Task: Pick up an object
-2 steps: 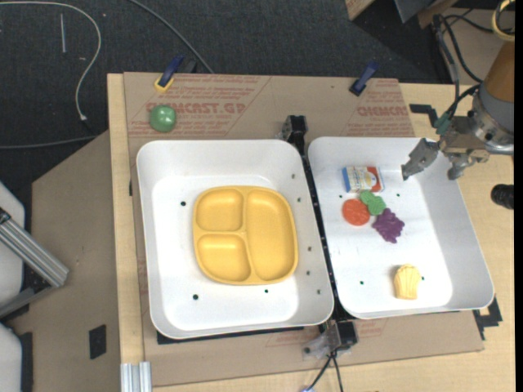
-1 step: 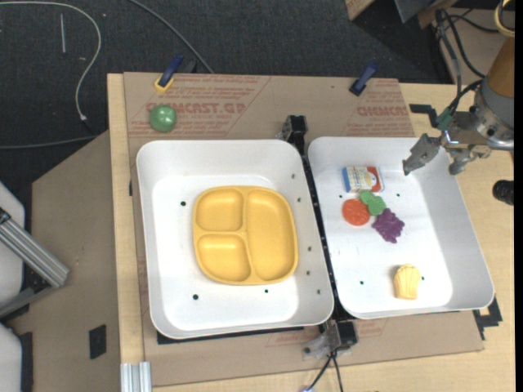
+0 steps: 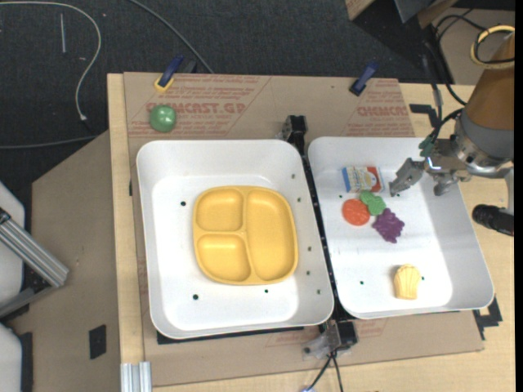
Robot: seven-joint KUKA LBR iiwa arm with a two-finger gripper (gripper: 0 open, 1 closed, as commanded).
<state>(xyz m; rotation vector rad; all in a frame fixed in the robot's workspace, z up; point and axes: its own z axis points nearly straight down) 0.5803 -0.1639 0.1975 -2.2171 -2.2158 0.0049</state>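
1. Camera view, the hand: the gripper (image 3: 424, 177) hangs over the upper right part of the right bin (image 3: 458, 243). Its two fingers (image 3: 404, 178) are spread apart, one to the left and one to the right, with nothing between them. The left fingertip points down near the small white packet (image 3: 360, 178) but is not seen touching it.

2. Camera view, the objects: the packet lies in the upper middle of the right bin. Just below it sit a green piece (image 3: 373, 202) and an orange-red round piece (image 3: 355, 212), touching each other. A purple bunch (image 3: 388, 225) lies just beside them to the lower right. A yellow ridged piece (image 3: 406, 282) rests well apart, near the bin's lower edge.

3. Camera view, the left bin (image 3: 163, 219): it holds a yellow divided plate (image 3: 245, 235) with three compartments, lying flat in the middle.

4. Camera view, outside the bins: a green ball (image 3: 163, 118) sits on the cardboard (image 3: 245, 104) beyond the left bin's upper left corner.

5. Hard to make out: the arm (image 3: 494, 104) is cut off at the right edge. The print on the packet is too small to read, and the right finger is partly lost against the wrist's dark parts.
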